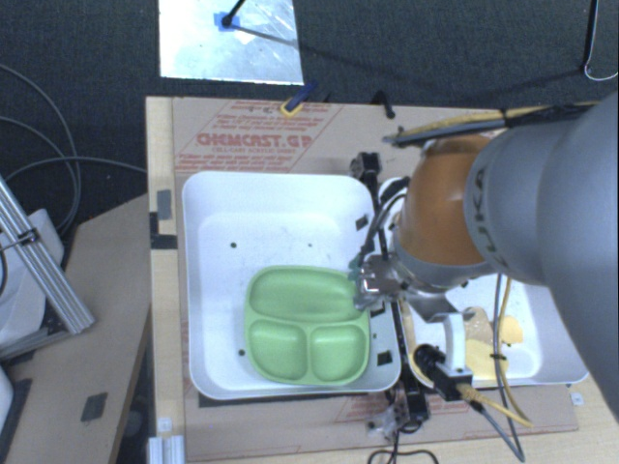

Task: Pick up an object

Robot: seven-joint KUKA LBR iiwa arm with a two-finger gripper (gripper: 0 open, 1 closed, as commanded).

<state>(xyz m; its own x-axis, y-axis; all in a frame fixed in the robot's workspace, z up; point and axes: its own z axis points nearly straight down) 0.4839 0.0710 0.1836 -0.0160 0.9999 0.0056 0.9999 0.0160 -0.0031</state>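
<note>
Nearest me, on the right, the right-hand bin [546, 373] shows just a strip of white floor, with a couple of pale yellowish pieces [511, 332] lying on it. They are half hidden by the robot, so I can't say what they are.

Beside it sits the left-hand bin [276, 225], and low in its floor, toward the near wall, lies the green divided tray [300, 332]. It has one long compartment on the far side and two smaller ones on the near side, and nothing else lies around it on the white floor.

The grey arm [551, 191] comes in from the right, with its orange band [440, 211] bulking over the wall the two bins share. That covers most of the right-hand bin and the left bin's right edge.

The claw [370, 290] hangs at the green tray's right rim, about level with the long compartment. It looks to be touching the rim or just above it. The wrist blocks the view there, so I cannot tell whether the claw is clenched, released or gripping the tray.

Farther back, a cardboard sheet [253, 131] with red lettering runs out from under the bins, and a small blue and yellow piece [298, 101] rests at its far edge. Beyond that, a shiny square sheet [227, 27] lies on the dark carpet.
</note>
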